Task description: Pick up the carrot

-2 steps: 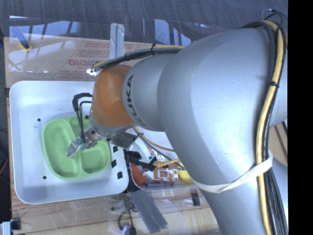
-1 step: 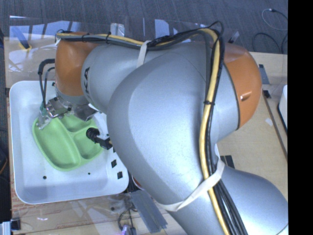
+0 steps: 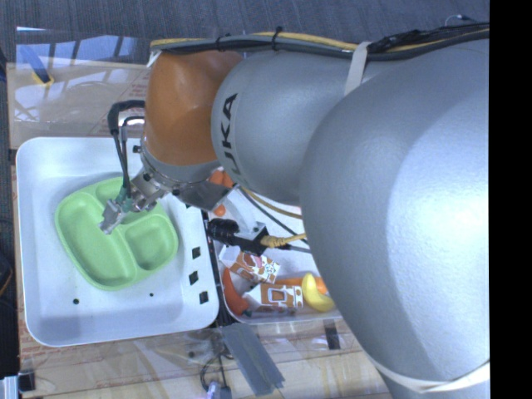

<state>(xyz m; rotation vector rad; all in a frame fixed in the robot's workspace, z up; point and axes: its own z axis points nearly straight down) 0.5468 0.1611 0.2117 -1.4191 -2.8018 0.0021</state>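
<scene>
Carrot, probably the orange bit peeking from under the arm at the right bin's top, isn't picked yet. Tool hangs over the green tray in the left bin, pinching nothing; its spread I can't tell.

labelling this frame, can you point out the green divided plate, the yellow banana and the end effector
green divided plate [image 3: 125, 252], camera view, on its lower middle floor
yellow banana [image 3: 316, 293], camera view, on its curved body
end effector [image 3: 114, 219], camera view, at its fingertips above the plate
</scene>
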